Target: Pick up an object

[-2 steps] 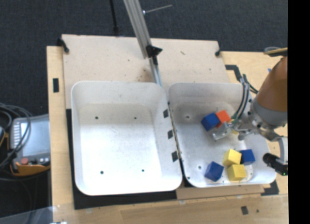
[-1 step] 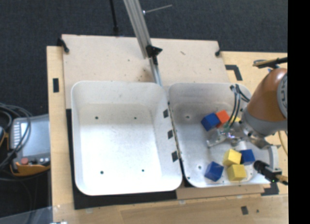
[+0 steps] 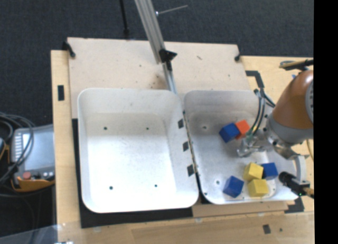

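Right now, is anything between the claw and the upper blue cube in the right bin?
Nothing visible. The claw sits just below and right of the blue cube; the orange cube touches that cube's right side, crowding a grasp.

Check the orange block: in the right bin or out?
In. The orange block lies on the right bin's floor, touching a blue block.

blocks in right bin, left bin beside

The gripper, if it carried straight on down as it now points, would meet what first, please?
Probably the bare floor of the right bin beneath the gripper, between the orange block and a yellow block; depth is unclear.
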You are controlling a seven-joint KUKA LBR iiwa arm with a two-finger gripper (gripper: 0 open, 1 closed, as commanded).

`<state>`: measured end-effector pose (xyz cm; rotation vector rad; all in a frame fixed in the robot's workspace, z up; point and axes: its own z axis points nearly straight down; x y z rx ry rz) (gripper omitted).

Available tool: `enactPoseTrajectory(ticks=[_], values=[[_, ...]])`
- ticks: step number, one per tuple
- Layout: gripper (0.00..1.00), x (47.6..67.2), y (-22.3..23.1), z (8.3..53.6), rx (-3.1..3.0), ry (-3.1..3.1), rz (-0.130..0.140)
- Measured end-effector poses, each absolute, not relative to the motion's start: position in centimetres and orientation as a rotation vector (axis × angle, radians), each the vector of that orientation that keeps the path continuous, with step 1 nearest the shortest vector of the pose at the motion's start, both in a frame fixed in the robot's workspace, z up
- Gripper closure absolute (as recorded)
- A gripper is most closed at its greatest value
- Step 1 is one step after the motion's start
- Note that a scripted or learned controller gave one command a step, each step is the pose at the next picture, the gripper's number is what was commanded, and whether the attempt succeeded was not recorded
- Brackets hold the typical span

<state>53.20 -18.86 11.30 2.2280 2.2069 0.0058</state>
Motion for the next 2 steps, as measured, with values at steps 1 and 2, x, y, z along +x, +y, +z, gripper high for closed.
enactPoseTrajectory(ticks=[1,2], values=[[1.00,54.1,-18.3,16.4,2.212,2.221,0.005],[1.00,53.9,-18.5,20.8,2.212,2.221,0.005]])
